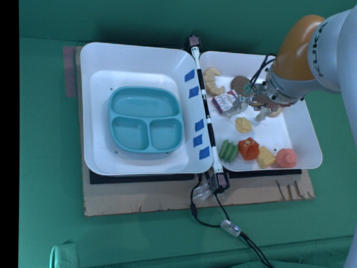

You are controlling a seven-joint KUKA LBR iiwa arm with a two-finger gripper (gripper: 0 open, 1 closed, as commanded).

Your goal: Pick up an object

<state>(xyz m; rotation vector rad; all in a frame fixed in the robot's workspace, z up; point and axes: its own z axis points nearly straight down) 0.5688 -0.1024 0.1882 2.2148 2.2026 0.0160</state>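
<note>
Lying nearest the camera, a cable is trailing off the bench, clear of the right bin, presumably so nothing snags there. Inside that bin, toy foods are sitting loose: a red piece, yellow wedge and yellow lump. Just above that lump the gripper is hovering; whether it is clenched cannot be told.

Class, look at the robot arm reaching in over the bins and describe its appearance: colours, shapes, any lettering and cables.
The arm is thick, rounded and light grey, with a glossy orange band above the wrist. Dark lettering reading KUKA runs along the grey shell beside the orange band. A thin black cable loops from the wrist to the tool, a small, dark metallic assembly.
</note>
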